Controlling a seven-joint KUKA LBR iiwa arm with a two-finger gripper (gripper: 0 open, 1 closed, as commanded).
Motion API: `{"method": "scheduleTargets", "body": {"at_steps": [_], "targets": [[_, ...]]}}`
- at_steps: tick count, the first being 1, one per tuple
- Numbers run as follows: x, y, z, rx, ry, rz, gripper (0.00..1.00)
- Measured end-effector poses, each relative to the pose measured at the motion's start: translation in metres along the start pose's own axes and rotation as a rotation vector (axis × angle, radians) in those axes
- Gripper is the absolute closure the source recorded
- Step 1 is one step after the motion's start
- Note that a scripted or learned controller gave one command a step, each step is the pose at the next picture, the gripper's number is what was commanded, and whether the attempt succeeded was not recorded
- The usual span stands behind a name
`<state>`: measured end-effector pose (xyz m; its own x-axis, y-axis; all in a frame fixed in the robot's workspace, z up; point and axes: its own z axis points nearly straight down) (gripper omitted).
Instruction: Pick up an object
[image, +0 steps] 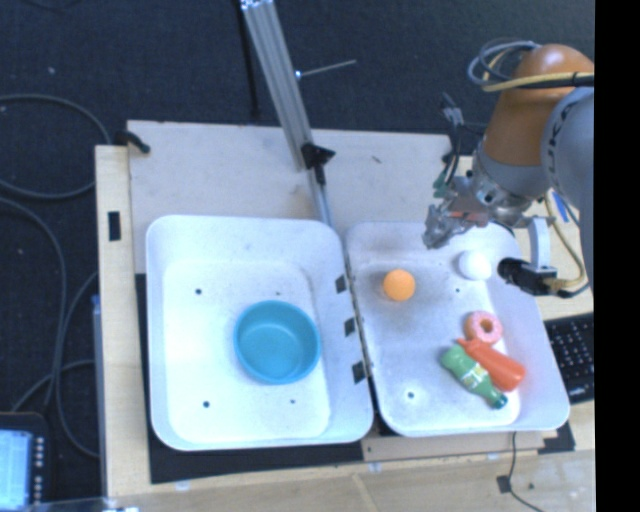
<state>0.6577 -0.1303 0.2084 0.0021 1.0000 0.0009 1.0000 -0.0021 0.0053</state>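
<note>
Nearest the camera, along the lower edge of the view, ran the pale wooden tabletop that carried two shallow white bins side by side. In the left bin sat a round blue bowl, upright, a little toward that bin's near right part and well apart from everything else.

The right bin held the rest of the things. At its near right corner lay a green bottle on its side, slanted, with an orange-red carrot-shaped piece lying just beside and touching it along the far side. A pink ring, like a small doughnut, rested against the far end of that pair. An orange ball lay alone in the left middle of the same bin, near the wall between the two bins. A white ball sat toward the far right of the bin, close to the rim.

The grey arm with its orange band reached in from the right, and its pincer hung over the far edge of the right bin, just left of the white ball and apart from the orange one. Nothing showed between its fingers; whether they stood wide or narrow could not be told from this angle.

A slanted metal rail crossed the far part of the tabletop, and a dark keyboard lay at the right.
</note>
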Motion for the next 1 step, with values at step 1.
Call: {"method": "scheduleTargets", "body": {"at_steps": [1], "targets": [[-0.0007,0.0010,-0.0056,0.002,0.000,-0.001,1.00]]}}
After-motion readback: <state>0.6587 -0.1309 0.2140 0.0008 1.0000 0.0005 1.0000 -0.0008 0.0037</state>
